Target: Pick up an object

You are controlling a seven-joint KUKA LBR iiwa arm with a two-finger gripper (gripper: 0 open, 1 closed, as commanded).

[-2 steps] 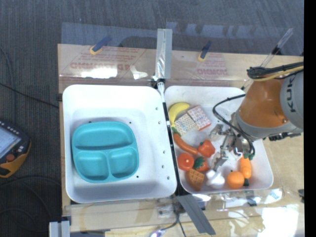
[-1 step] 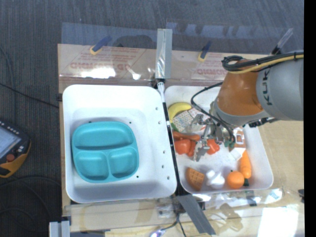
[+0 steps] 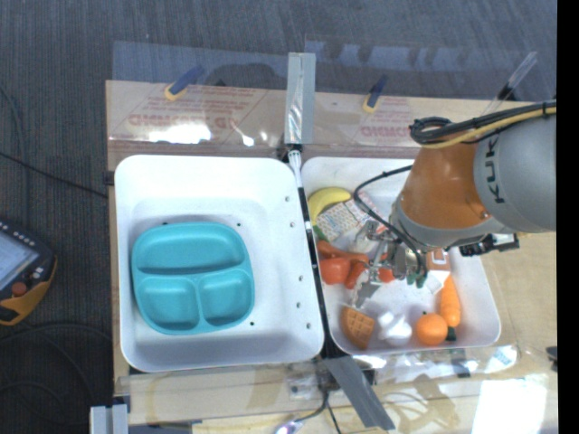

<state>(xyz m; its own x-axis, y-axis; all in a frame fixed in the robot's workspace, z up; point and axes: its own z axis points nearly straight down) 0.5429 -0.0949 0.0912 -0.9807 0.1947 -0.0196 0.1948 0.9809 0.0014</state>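
At the near edge of the right bin (image 3: 484, 328) lie a waffle piece (image 3: 356, 325), a white lump (image 3: 395, 326) and an orange ball (image 3: 431, 329). Farther in, the claw (image 3: 380, 269) hangs just above a red toy (image 3: 342, 268); I cannot tell its grip. Farthest, a banana (image 3: 326, 198). The left bin (image 3: 194, 174) holds a teal tray (image 3: 192, 275).

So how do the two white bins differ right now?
The left white bin holds one thing, a teal plastic divided tray, lying flat; the right white bin holds a clutter of small toy foods, among them a yellow banana and an orange carrot. The arm's pincer hangs over the right bin, not the left. Both are shallow and white.
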